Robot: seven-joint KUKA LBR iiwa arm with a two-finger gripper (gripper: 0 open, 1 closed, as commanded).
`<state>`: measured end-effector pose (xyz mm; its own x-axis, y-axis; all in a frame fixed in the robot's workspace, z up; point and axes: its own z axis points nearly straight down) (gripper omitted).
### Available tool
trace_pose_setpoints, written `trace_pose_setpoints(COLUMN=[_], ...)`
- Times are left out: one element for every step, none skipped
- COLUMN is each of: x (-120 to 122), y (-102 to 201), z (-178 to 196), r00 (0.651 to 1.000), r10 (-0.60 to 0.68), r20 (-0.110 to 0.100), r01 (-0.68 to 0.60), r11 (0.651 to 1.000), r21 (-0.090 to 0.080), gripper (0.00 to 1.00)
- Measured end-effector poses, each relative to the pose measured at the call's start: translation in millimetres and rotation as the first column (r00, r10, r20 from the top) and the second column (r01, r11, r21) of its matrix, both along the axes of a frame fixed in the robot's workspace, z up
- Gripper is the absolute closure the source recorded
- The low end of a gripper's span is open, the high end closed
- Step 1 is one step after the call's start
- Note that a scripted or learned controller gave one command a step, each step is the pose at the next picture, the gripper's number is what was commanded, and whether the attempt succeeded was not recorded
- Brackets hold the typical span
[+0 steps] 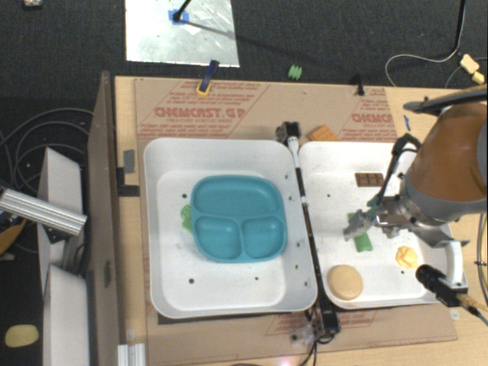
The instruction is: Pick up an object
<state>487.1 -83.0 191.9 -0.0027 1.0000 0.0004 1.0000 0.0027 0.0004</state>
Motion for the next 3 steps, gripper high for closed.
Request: trace_pose_setpoints(x=[33.8, 53.5, 53.6], y=[-63.9, -53.5, -54.0], z=[-94.5, -108.2, -96.8], r00=[1.000, 1.000, 1.000], r10=[-0.006, 0.002, 0.001], r20=[-0.004, 0.003, 0.004], r01=[0.006, -0.002, -0.001], r11=[1.000, 1.000, 1.000], r21=[-0.002, 0.000, 0.000], gripper=[0.00, 0.00, 1.00])
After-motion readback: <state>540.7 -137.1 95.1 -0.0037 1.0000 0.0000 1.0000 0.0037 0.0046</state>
